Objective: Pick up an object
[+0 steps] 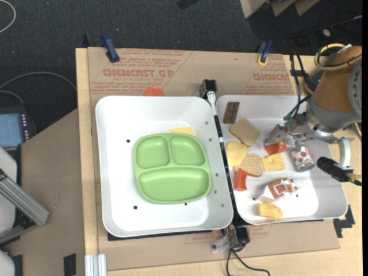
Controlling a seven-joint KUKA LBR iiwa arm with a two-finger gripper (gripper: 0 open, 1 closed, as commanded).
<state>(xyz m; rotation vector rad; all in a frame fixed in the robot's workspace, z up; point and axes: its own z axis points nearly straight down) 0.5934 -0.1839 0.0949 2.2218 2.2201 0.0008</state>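
The right bin [328, 203] holds several toy foods. My gripper [279, 135] hangs low over its upper middle, coming in from the right under the grey and orange arm [336, 94]. A small red piece [276, 149] lies right below the gripper tip, touching or nearly touching it. A printed can [302, 158] lies just to the right of that piece. A tan bread slice [244, 131] sits to the gripper's left. Below it lie a yellow cheese square [273, 163] and a round cracker [251, 164].
A green divided plate [171, 167] sits in the left bin [115, 125], a yellow slice [181, 131] behind it. The right bin also holds a brown bar [230, 111], a yellow lump [236, 153], a red wedge [240, 180], a brown-white box [282, 187] and a yellow chunk [269, 210].
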